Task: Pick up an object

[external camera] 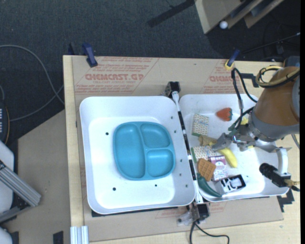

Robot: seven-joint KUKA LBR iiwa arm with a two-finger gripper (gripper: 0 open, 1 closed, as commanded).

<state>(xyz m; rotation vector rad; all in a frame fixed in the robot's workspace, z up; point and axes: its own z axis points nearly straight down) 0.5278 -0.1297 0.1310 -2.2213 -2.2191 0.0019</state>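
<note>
Single fixed camera overhead, slanted down on both bins (95, 200)

Grey arm (267, 128) with a broad orange band, black cables looping above it

A dark grey carpeted floor (33, 28) fills the upper and left parts of the frame. A thin pale cable (45, 71) loops across it at upper left. The light wooden counter (71, 157) occupies the middle, topped with a brown cardboard sheet (143, 71) printed in red letters. Two blue clamps (88, 55) grip its far edge. A ribbed silver metal bar (19, 183) lies at lower left. Beige furniture (224, 14) stands at upper right.
</note>
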